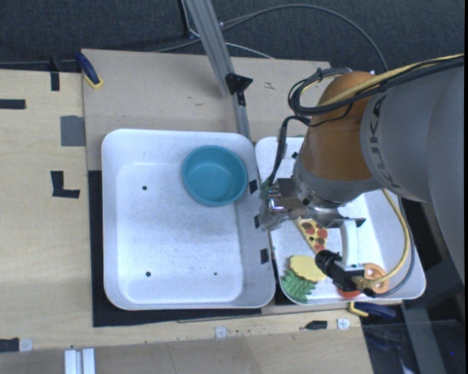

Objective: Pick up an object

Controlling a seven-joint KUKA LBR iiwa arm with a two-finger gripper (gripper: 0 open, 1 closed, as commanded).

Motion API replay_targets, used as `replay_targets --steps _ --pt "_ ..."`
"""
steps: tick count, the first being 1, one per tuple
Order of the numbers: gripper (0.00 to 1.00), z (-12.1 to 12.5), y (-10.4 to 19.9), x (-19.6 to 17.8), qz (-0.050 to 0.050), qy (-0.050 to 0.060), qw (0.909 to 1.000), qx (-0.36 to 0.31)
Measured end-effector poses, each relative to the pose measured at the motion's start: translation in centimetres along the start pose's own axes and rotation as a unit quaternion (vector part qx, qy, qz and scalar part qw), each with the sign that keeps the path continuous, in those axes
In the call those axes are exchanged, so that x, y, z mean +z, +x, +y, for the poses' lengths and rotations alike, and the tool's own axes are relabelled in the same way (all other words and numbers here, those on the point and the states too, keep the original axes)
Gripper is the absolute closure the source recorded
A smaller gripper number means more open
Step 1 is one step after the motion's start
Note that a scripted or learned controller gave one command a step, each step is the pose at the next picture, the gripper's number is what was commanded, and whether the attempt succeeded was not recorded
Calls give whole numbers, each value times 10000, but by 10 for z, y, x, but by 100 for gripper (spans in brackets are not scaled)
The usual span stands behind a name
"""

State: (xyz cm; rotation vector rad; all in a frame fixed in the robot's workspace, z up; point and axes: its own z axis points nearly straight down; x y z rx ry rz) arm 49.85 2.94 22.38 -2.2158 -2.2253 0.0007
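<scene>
Camera view: gripper (290, 209) over right bin (398, 287), toys near.

A tan counter (31, 232) fills the lower left, patched with black tape marks (60, 184) (some L-shaped, some straight). Behind it lies dark carpeted floor (78, 10), crossed by a thin cable (296, 10). A grey metal pole (210, 37) slants in from above.

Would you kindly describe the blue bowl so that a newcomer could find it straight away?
Look at the left white bin. In its far right corner, near the wall shared with the other bin, sits the blue bowl. It is round, open side up and plain blue, unlike the small mixed-colour items opposite.
</scene>
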Motion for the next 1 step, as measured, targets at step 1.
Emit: replay_targets --steps 1 --pt "100 3 56 7 1 3 10000 -1"
